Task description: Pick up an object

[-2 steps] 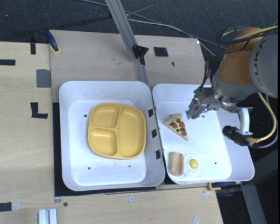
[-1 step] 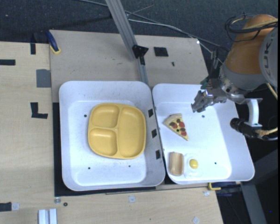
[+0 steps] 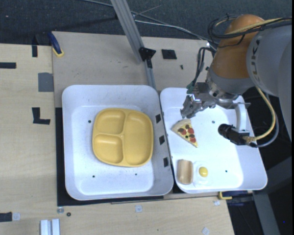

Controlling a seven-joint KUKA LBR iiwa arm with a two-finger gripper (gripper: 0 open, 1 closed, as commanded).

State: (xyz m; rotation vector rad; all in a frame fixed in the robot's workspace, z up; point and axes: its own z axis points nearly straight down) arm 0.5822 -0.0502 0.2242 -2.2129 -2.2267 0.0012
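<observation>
A toy pizza slice [image 3: 185, 132] lies in the right bin [image 3: 235, 177], near its left wall. A tan bread-like piece [image 3: 184, 171] and a fried egg with a yellow yolk [image 3: 202, 172] lie near that bin's front edge. My gripper [image 3: 189, 107] hangs over the right bin's back left part, just above and behind the pizza slice. Nothing shows between its fingers. A yellow divided plate [image 3: 123, 136] rests in the middle of the left bin [image 3: 78, 180].
A grey metal post [image 3: 132, 28] slants up from between the bins at the back. The arm's wrist and black cable fitting [image 3: 233, 132] hang over the right bin's right half. Black tape marks dot the wooden bench.
</observation>
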